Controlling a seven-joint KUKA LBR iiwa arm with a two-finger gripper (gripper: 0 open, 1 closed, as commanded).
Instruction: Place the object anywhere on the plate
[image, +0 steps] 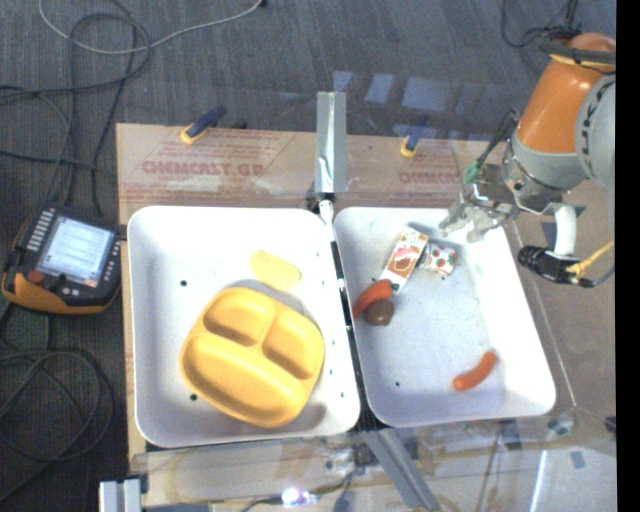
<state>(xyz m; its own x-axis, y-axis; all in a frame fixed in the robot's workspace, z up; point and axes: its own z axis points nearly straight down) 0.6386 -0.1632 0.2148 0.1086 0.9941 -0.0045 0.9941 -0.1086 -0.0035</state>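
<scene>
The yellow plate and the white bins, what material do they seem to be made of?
The yellow plate looks like moulded plastic: smooth, rounded compartments with a soft sheen. The white bins also seem plastic, matte, with rounded corners and thin raised rims, though the view cannot confirm this.

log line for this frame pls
claw: over right bin's far edge | plate: left bin, bare | carton, sausage: right bin

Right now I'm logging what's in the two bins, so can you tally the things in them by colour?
Yellow: 2, the plate and a flat yellow piece
Orange-red: 2, the sausage and a carrot-like piece
Brown: 1, a round lump
Printed white and red: 2, a carton and a small packet
Total: 7
</scene>
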